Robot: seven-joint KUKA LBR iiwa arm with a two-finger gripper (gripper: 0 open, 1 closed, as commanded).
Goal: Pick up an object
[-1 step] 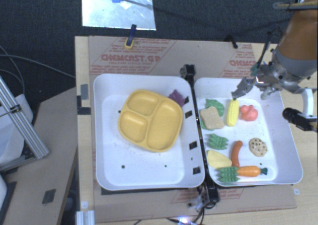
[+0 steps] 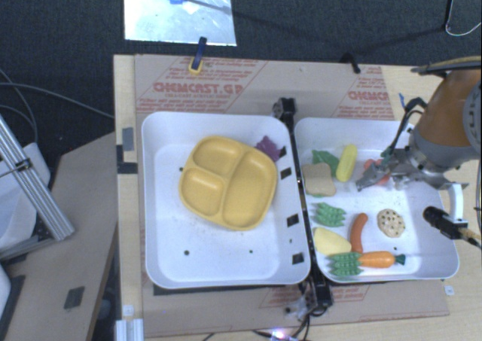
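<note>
The right bin (image 2: 429, 144) holds several toy foods: a yellow corn cob (image 2: 346, 162), a green leafy piece (image 2: 324, 157), a tan bread slice (image 2: 318, 179), green pea pods (image 2: 329, 214), a red sausage (image 2: 358, 232), a cookie (image 2: 391, 222), a pale yellow wedge (image 2: 331, 242), a carrot (image 2: 376, 260) and a green bunch (image 2: 343, 263). My gripper (image 2: 371, 178) is low in this bin's upper middle, right of the corn and above the cookie. A small red-orange piece (image 2: 375, 165) lies right at the gripper tip; the view does not show whether it is gripped.
The left bin (image 2: 162, 204) bears a yellow divided plate (image 2: 227, 181) and a small purple item (image 2: 266, 146) at its upper right corner. The arm's grey body (image 2: 452, 136) hangs over the right bin's right side. A black divider (image 2: 295, 181) runs between the bins.
</note>
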